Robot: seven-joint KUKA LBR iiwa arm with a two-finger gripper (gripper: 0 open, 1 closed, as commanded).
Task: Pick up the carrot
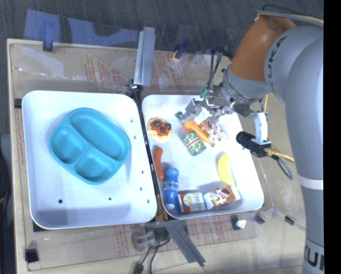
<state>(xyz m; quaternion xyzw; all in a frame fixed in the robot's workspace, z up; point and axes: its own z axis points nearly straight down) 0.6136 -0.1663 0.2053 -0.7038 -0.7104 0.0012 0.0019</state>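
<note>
The carrot [196,131], a short orange piece, lies in the upper middle of the right bin [247,178], leaning on a green packet [195,145]. My gripper [202,111] hangs just above the carrot's far end. Its grey fingers [185,113] are spread open, with nothing visibly clamped between them. The carrot's upper tip sits right under the fingertips.
Around the carrot lie a pizza toy [159,128], a red-white packet [215,132], a yellow banana [225,169], an orange-red sausage [157,162], a blue bottle [170,188] and two small cartons [207,199]. The left bin [36,201] holds a blue divided plate [90,144].
</note>
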